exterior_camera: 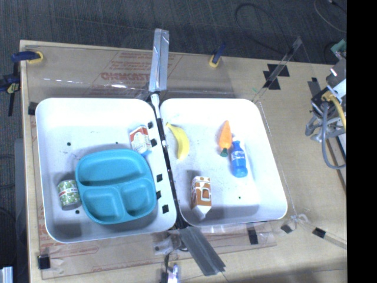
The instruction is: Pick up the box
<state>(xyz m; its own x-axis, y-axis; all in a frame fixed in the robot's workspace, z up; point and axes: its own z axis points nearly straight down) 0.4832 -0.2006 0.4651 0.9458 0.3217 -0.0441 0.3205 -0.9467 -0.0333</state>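
box (201, 194) stands near the near rim of the right bin (268, 152) – open white floor around it, banana (178, 140) far-left, blue bottle (238, 160) and carrot (225, 135) far-right. left bin (50, 128) holds a teal tray (113, 184), can (68, 194), small carton (139, 138).

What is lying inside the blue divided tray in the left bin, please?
The blue divided tray shows three compartments, all bare blue plastic with nothing in them. It rests on the floor of the left bin; whatever is beneath it is covered and cannot be seen.
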